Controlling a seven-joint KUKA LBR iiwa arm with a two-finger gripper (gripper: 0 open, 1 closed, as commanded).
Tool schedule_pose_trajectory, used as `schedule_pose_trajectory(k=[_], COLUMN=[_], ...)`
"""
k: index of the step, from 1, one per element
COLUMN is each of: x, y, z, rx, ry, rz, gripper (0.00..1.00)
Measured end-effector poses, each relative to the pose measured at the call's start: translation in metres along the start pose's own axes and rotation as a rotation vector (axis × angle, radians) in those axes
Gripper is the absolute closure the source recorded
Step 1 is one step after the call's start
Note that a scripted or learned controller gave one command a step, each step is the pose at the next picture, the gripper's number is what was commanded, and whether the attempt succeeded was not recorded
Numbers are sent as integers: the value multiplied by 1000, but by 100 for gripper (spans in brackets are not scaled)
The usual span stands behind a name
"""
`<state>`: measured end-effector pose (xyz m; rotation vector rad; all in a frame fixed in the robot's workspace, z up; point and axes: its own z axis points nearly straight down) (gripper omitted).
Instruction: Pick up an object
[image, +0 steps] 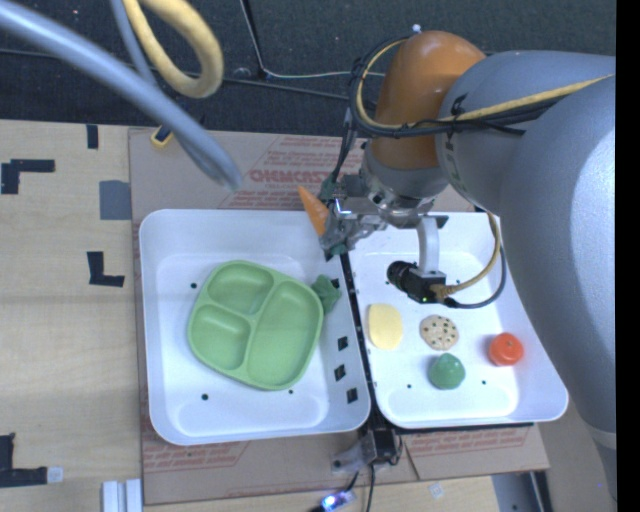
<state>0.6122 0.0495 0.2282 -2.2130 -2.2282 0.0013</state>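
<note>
My gripper (334, 226) hangs over the far end of the divide between the two white bins. It is shut on an orange carrot-shaped piece (312, 209), which sticks out to the left of the fingers, above the rear rim of the left bin (160, 300). In the right bin (535, 395) lie a yellow oval (384, 326), a speckled cookie (438, 331), a green ball (446, 371) and a small orange piece (506, 348). The arm's grey body and orange band cover the right bin's far right part.
A green divided plate (257, 322) lies in the left bin, with a small dark green piece (326, 292) at its right edge by the divider. A black cable fitting (412, 280) hangs below the wrist over the right bin. A grey hose crosses the upper left.
</note>
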Motion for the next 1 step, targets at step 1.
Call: schedule_pose_trajectory(k=[1], x=[47], y=[15], z=[-7], rx=[-1], ry=[1], rz=[1], gripper=[100])
